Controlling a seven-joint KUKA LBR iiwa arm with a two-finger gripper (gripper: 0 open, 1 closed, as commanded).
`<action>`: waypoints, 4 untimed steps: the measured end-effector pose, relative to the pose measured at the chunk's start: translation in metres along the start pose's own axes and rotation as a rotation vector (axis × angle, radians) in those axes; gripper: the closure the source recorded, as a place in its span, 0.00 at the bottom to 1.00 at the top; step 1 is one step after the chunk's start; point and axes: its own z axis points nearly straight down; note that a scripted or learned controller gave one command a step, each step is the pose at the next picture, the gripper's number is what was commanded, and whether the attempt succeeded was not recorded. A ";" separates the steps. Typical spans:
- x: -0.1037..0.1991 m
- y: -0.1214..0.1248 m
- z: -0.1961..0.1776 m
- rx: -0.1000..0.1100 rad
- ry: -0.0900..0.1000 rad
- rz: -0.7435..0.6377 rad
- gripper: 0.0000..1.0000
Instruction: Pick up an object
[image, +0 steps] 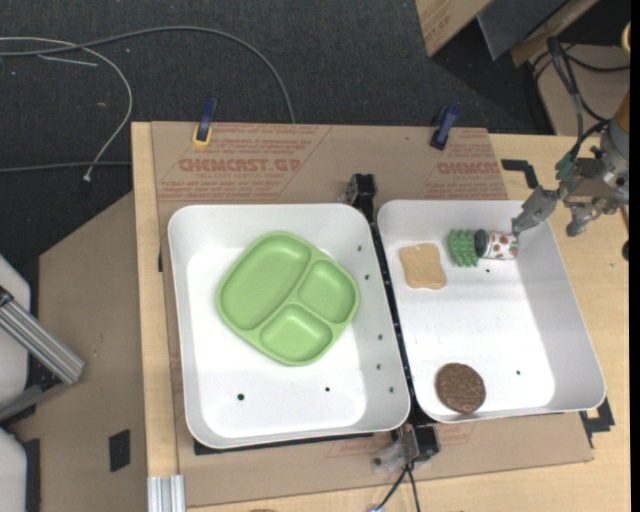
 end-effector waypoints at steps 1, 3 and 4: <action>0.001 0.002 -0.008 -0.013 -0.003 -0.003 0.00; 0.001 -0.005 0.089 -0.008 -0.002 -0.003 0.00; -0.003 -0.014 0.138 -0.007 -0.001 -0.002 0.00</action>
